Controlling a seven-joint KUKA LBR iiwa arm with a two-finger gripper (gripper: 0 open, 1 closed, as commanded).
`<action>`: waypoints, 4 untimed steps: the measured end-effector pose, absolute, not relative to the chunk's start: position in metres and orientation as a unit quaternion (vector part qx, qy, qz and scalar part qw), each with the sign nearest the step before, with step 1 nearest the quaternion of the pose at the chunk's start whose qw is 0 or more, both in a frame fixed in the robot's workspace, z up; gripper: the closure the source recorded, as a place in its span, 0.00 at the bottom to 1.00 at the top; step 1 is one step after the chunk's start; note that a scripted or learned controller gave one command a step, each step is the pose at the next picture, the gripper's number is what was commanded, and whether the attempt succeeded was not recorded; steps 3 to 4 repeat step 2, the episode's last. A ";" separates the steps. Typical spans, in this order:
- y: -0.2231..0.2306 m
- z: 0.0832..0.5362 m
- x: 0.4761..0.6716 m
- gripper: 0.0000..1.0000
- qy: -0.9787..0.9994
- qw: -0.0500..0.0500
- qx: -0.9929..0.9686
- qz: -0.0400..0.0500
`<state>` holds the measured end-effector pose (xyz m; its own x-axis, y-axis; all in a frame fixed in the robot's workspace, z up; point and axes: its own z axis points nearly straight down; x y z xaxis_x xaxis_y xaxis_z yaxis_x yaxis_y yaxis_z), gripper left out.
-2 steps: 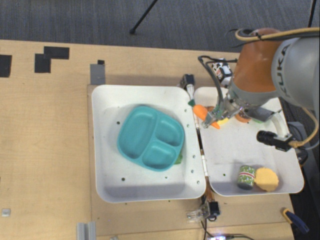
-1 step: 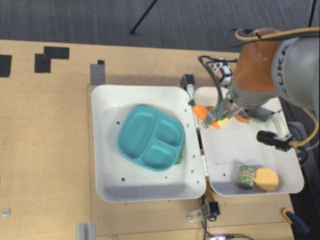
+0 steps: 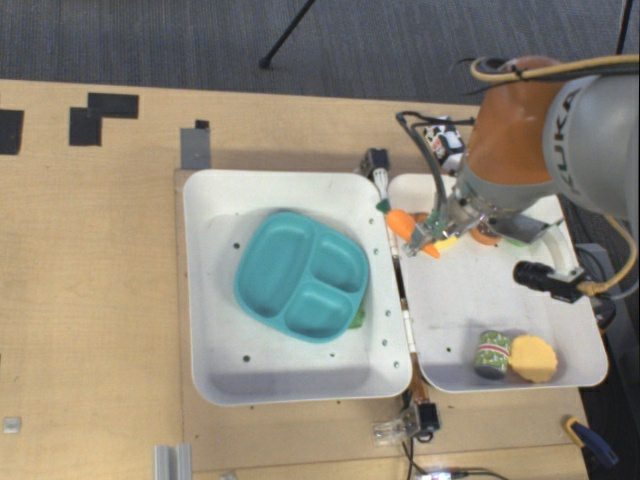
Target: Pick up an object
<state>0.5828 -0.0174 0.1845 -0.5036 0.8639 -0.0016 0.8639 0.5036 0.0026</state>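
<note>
The left bin (image 3: 215, 298) holds a teal divided plate (image 3: 302, 274) lying tilted across its middle, with a sliver of something green (image 3: 357, 317) peeking from under the plate's near right edge. In the right bin (image 3: 470, 298), a yellow ball-like object (image 3: 534, 358) and a green patterned object (image 3: 492, 353) sit touching each other at the near edge, well apart from the gripper (image 3: 432, 230). The gripper hangs at the far left corner of the right bin, just over an orange carrot-like toy (image 3: 402, 224) by the wall between the bins. The arm's bulky orange-banded wrist (image 3: 515, 133) covers the far part of the right bin. I cannot tell how the gripper stands.
</note>
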 end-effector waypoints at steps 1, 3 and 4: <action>-0.017 0.185 0.583 0.00 0.867 0.001 0.498 0.001; -0.017 0.185 0.583 0.00 0.867 0.001 0.498 0.001; -0.017 0.185 0.583 0.00 0.867 0.001 0.498 0.001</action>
